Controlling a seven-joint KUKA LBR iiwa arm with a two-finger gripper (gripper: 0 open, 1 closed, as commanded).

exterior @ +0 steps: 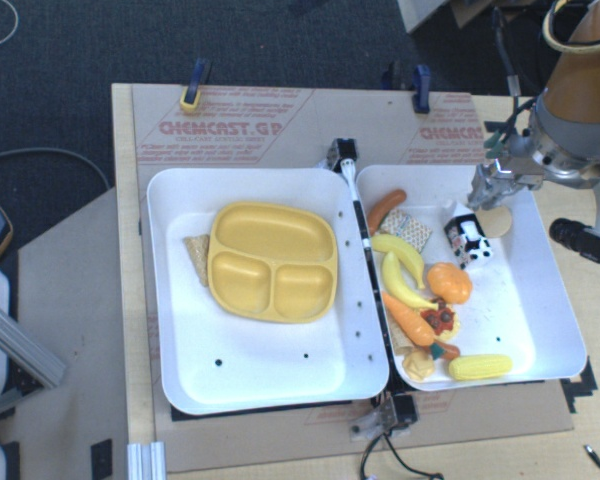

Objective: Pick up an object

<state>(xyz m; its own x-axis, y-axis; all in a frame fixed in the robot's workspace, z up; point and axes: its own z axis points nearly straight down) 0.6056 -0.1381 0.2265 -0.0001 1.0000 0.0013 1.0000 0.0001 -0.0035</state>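
Crowding is the risk: the tool [492, 190], grip state unclear, may nudge the cow toy [469, 239] aside.

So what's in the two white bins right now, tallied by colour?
Yellow: 3 – divided plastic tray, banana, corn cob
Orange: 2 – round fruit, carrot
Reddish-brown: 1 – sausage
Black-and-white: 1 – cow toy
Total: 7 clearly identifiable
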